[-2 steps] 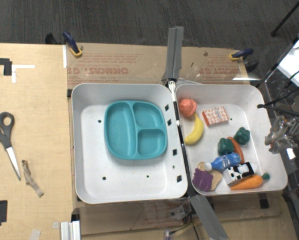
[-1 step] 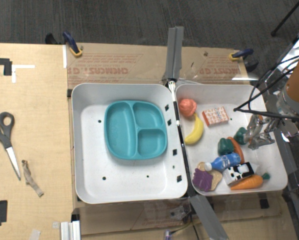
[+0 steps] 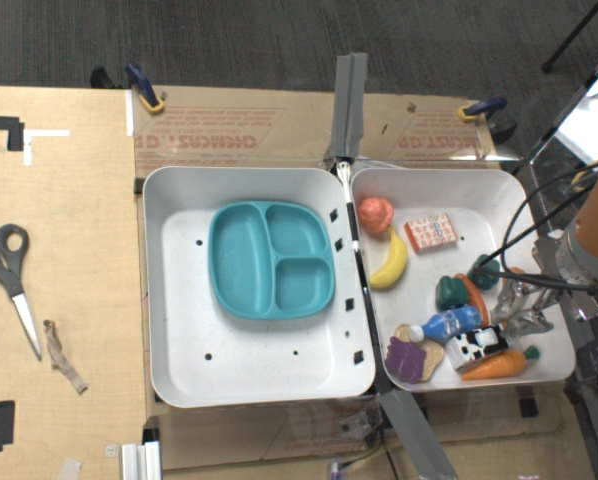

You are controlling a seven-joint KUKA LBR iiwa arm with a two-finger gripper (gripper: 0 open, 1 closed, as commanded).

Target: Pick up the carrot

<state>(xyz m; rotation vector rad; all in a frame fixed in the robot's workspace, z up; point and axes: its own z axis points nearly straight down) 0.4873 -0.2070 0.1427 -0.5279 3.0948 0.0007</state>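
In the right bin (image 3: 499,183), the carrot (image 3: 493,365) lies just below the gripper (image 3: 524,313).

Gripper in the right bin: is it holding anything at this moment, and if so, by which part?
Nothing shows between the fingers of the gripper. It hangs low in the right bin; the carrot lies apart, nearer the front wall.

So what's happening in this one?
A grey arm reaches in from the right over the right-hand bin, its pincer low among the toys near the bin's right side. The carrot lies at the bin's near edge, just below the pincer and not held. Around it sit a blue bottle, a black-and-white cow toy, a banana and a peach. The left bin holds a teal divided plate.
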